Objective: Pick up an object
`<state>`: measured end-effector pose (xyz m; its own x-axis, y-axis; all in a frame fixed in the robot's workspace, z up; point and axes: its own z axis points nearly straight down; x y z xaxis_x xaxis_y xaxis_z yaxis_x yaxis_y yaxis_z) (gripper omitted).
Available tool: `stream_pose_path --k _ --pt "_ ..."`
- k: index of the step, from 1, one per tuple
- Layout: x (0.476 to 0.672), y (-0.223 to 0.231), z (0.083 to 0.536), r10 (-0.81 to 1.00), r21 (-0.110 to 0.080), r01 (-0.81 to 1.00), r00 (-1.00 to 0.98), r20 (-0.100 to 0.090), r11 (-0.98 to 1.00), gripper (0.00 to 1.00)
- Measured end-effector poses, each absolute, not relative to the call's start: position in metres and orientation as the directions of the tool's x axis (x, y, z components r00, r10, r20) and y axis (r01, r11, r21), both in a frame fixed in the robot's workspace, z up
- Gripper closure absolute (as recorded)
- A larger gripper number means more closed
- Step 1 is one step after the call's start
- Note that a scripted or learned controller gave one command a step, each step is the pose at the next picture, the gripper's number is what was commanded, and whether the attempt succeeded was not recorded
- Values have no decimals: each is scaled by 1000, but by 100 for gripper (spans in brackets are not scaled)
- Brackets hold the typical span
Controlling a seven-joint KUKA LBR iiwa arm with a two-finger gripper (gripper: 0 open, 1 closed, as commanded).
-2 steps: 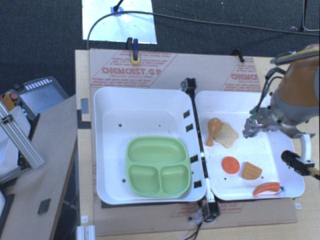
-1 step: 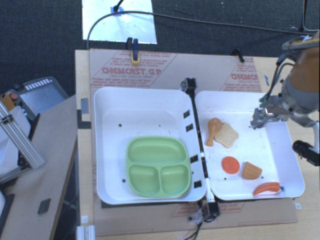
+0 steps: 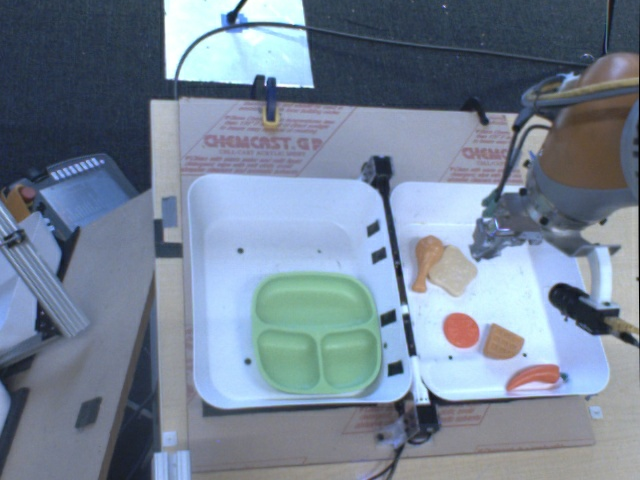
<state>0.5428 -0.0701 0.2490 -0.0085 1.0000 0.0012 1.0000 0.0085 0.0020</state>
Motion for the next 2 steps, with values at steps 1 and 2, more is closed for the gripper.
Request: stream_pose_path --k 1,2 --pt "547 -14 235 1000 1 1000 -10 2 10 100" --pt "557 28 231 1000 2 1000 -9 2 9 100"
